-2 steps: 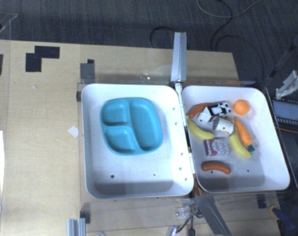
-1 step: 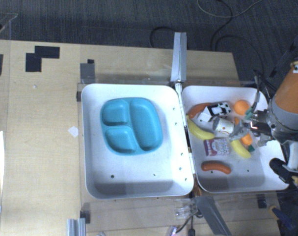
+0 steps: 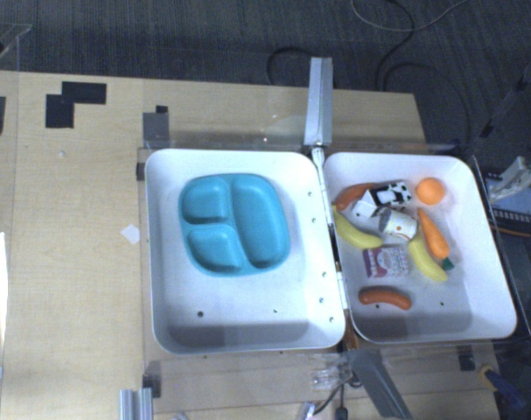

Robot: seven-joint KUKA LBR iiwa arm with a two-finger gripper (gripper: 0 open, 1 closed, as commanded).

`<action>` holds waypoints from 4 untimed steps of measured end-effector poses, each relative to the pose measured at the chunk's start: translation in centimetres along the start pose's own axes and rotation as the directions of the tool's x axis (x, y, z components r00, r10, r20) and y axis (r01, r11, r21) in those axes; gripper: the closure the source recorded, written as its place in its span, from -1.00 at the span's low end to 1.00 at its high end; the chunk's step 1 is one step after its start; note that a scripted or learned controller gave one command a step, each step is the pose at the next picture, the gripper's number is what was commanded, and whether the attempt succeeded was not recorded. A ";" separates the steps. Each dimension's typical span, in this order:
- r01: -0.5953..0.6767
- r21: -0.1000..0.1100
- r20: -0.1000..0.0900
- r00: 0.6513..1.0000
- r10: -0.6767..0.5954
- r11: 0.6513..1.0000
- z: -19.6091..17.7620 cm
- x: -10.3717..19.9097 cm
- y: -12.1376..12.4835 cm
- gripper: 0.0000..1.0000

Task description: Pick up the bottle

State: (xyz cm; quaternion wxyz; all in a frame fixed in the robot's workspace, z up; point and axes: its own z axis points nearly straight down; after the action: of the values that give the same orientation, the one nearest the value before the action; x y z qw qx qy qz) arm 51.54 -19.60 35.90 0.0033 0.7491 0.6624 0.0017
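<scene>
Right bin (image 3: 492,261): cluttered. Bottle (image 3: 400,225), probably the small white cylinder lying on its side, sits left of and just below the orange ball (image 3: 430,191). A black-and-white item (image 3: 380,199) lies left of the ball, touching the bottle. The carrot (image 3: 435,237) lies directly below the ball. A red sausage (image 3: 385,297) lies well below the ball, apart from the heap. The blue divided plate (image 3: 236,223) is far left of the ball, in the left bin (image 3: 169,313).
</scene>
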 end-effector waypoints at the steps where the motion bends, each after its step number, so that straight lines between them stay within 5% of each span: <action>1: -0.101 0.006 -0.001 0.995 0.101 0.995 21.0 0.8 -3.0 -1.00; 2: -0.130 0.001 0.000 0.992 0.130 0.992 5.1 0.2 -2.8 -1.00; 3: -0.003 0.006 -0.003 1.000 0.003 1.000 25.8 5.9 -3.1 -1.00; 4: -0.025 0.001 0.000 1.000 0.025 1.000 8.7 0.4 0.9 -1.00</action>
State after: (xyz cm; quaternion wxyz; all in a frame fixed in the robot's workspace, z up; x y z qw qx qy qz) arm 52.56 -19.31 27.24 0.0028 0.7574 0.6530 0.0015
